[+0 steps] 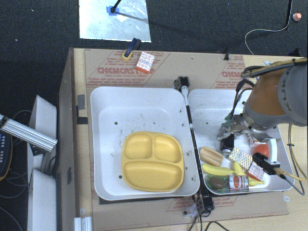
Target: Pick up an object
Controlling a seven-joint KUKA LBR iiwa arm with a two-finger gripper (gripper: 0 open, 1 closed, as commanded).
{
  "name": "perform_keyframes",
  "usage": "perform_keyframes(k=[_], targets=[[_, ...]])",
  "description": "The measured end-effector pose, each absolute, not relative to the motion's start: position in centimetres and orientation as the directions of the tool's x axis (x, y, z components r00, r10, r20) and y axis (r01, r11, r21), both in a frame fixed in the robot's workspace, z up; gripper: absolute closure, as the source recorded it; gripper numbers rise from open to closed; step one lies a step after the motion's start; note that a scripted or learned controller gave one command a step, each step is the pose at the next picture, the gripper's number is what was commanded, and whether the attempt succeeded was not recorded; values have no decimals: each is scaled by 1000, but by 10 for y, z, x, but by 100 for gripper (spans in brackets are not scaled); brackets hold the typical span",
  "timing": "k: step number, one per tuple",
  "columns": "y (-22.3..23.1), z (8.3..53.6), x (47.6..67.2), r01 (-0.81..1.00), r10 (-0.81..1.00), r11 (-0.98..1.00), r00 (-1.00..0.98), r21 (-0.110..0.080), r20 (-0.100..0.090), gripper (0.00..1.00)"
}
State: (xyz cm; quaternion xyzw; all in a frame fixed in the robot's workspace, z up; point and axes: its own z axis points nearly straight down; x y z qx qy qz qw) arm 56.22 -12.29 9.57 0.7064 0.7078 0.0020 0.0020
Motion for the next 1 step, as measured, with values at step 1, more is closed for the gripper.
perform_keyframes(k=[1], targets=[[-59,185,556,1000,1000,4,-4,4,1,100]])
